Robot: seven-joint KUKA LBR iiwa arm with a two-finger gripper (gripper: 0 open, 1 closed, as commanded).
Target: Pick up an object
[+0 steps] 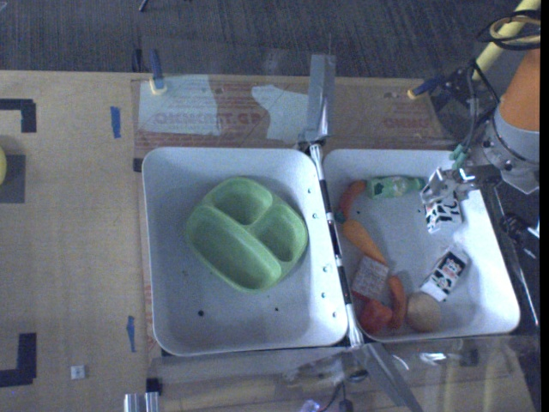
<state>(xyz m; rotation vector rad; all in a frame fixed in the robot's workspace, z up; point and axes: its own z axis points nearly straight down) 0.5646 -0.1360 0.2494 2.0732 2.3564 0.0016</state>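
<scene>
Down at the near rim of the right bin point(506, 316): a round tan potato point(422, 312), a red tomato-like piece point(374, 316) and a small red-orange sausage shape point(396, 297), all crowded together. Just above them a small paper packet point(371, 276), print too small to read. Beside the potato, a little white carton point(446, 275) with black-and-red markings, illegible. Further up, an orange carrot point(364, 242) lying at a slant, a second orange piece point(348, 199) by the divider, and a pale green bottle point(393, 186) on its side near the far wall.

Reaching in from the right, the grey arm with its orange band point(520, 101), wrist angled down over the far right corner. Gripper point(448, 187) right over a black-and-white patterned carton point(441, 213), seemingly touching its top; fingers too blurred to call clenched or released, no firm grasp visible.

Over in the left bin point(163, 256), a green divided plate point(247, 232), three compartments. Faint reversed lettering on the clear sheet point(184, 110) beyond, unreadable.
</scene>
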